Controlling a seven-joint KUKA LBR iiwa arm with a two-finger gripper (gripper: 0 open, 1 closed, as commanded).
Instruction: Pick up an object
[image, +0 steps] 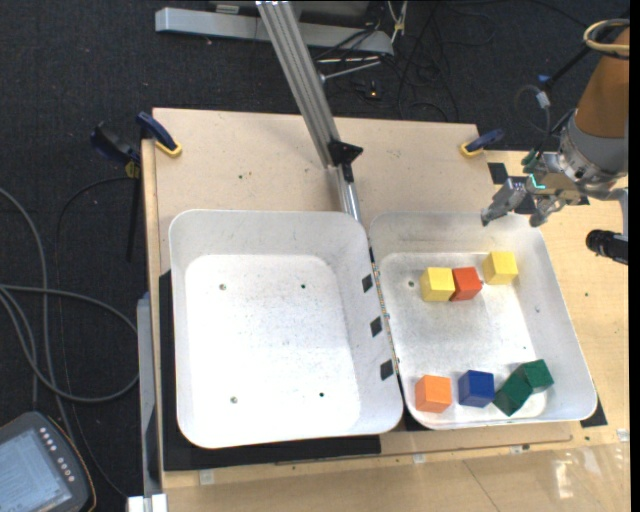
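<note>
Jaws are standing apart and holding nothing as the gripper (516, 207) is hovering above the right bin's (565, 330) far rim; descending squarely over the nearby yellow block (501, 265) is looking advisable.

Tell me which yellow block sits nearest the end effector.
The lone yellow block at the right bin's far edge, just below the end effector; the other yellow block touches the red one.

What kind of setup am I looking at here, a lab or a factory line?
Most likely a research lab test bench: a plywood board clamped at its corners, two white bins with toy blocks, and loose cables on dark carpet.
</note>
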